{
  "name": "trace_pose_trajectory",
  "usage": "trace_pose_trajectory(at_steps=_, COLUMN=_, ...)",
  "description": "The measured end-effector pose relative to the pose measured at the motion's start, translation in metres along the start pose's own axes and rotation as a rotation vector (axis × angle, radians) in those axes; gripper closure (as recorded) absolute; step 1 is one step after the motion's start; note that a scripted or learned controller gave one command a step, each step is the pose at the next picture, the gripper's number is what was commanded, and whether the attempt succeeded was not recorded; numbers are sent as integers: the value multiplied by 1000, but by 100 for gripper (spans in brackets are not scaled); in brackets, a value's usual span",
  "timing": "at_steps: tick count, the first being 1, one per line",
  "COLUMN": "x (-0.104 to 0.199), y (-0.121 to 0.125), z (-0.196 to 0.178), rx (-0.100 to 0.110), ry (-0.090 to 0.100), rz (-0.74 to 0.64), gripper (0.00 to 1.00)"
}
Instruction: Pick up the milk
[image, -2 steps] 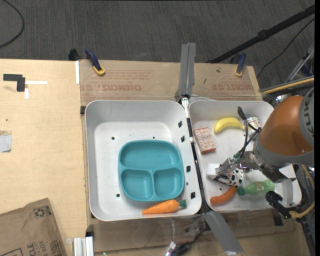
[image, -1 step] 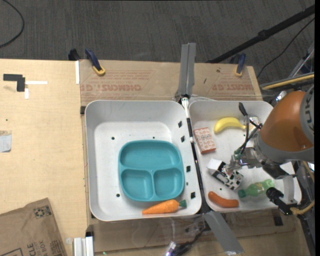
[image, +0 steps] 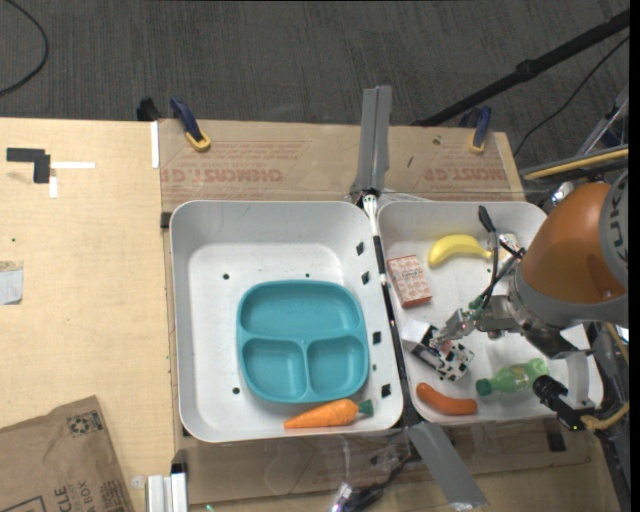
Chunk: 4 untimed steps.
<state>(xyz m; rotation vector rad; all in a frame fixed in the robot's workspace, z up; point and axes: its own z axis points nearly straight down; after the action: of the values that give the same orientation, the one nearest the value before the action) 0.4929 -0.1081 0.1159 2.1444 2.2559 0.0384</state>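
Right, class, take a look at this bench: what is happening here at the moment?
A grey robot arm with an orange band reaches in from the right over the right bin. Its gripper is down at a small cow-patterned milk carton; whether it grips it is unclear. Nearby lie a banana, a pink box, a green bottle and a sausage. The left bin holds a teal plate and a carrot.

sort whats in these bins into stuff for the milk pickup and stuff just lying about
For the job:
small black-and-white cow-patterned milk carton
gripper

Lying about:
yellow banana
pink snack box
red sausage
green plastic bottle
orange carrot
teal divided plate
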Motion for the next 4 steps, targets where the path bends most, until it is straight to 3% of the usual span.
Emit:
trace_pose_trajectory(at_steps=2, x=8, y=-3, z=11, rx=-1, ry=-6, rz=-280, gripper=0)
trace_pose_trajectory(at_steps=3, x=6, y=-2, z=11, rx=-1, ry=-2, rz=-534, gripper=0)
trace_pose_trajectory(at_steps=4, x=29, y=-10, z=-75, rx=37, ry=13, rz=-513, gripper=0)
